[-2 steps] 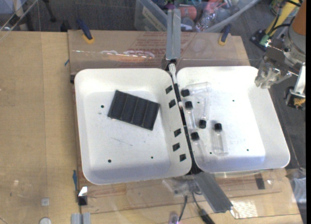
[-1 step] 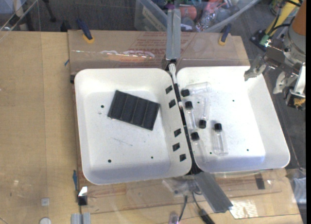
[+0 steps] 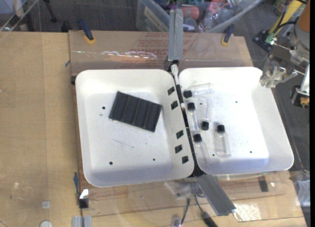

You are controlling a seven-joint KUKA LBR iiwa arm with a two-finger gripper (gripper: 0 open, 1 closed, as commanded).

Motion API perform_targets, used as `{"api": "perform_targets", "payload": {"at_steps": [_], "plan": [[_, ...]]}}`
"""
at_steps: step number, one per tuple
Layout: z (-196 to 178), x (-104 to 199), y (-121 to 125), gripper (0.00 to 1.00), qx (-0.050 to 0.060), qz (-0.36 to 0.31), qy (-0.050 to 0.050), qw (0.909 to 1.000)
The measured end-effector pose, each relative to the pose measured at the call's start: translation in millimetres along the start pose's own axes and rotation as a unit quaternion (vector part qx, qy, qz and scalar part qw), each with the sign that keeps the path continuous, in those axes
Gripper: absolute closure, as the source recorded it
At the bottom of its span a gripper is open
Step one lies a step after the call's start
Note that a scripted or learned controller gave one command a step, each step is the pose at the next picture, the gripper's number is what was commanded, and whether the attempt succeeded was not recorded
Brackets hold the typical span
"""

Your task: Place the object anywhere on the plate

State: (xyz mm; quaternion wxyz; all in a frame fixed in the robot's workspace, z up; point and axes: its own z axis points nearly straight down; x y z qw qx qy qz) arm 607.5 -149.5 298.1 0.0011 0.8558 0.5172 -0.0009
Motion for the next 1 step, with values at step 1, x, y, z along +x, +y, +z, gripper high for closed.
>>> {"api": "perform_targets", "payload": {"at_steps": [1], "plan": [[0.1,0.1,0.0,0.00,0.000,0.000,0.000,1.0000]]}}
